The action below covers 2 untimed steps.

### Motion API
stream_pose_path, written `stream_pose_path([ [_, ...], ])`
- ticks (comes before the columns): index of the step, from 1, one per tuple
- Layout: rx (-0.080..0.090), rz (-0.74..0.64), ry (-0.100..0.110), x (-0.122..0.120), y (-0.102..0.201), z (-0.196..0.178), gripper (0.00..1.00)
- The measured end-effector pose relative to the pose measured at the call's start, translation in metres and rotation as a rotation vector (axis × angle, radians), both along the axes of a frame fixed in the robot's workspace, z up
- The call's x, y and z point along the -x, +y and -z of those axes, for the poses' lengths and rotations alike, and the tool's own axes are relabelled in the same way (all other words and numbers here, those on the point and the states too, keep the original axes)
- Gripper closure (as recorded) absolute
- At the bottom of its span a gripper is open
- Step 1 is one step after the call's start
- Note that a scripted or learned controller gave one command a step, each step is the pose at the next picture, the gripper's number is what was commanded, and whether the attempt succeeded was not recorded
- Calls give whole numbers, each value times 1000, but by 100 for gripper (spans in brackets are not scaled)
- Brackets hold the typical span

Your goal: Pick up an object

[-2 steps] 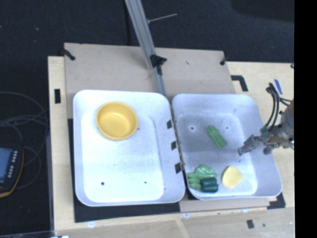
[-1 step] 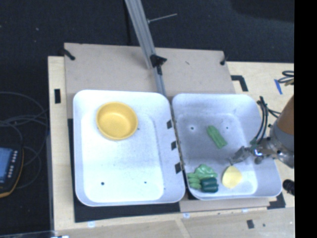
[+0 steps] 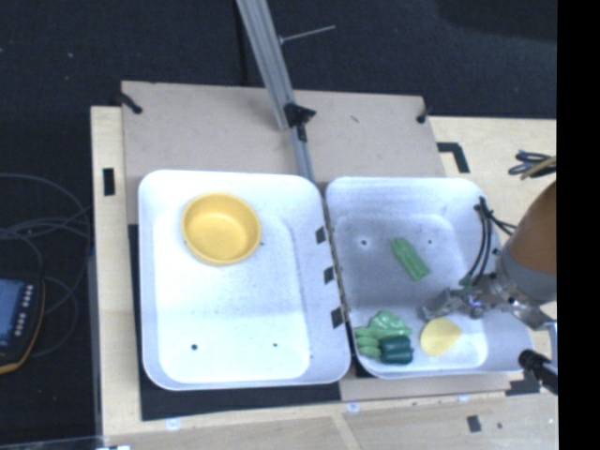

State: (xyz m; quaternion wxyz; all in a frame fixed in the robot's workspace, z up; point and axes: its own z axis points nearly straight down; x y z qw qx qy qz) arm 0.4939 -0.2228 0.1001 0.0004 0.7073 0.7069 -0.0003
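The grey arm's two-finger gripper [image 3: 461, 304] hangs low over the right white bin [image 3: 375, 200], just above a flat pale-yellow round piece [image 3: 440, 337]; whether it is open cannot be told. A green block [image 3: 410, 259] lies mid-bin, green clustered pieces [image 3: 384, 335] near-left. A yellow bowl [image 3: 221, 228] sits in the left white bin [image 3: 234, 345].

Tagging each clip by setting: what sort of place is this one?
Most likely a robotics lab bench set up for bin picking. Two shallow white bins, the left bin and right bin, sit on a board, a grey arm reaches in, and a handheld control pendant lies cabled at the left.
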Motion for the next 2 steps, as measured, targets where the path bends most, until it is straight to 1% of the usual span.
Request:
stream_pose_path([
  [1,1,1,-4,-1,-1,-12,100],
  [2,1,-1,-5,-12,-3,-62,100],
])
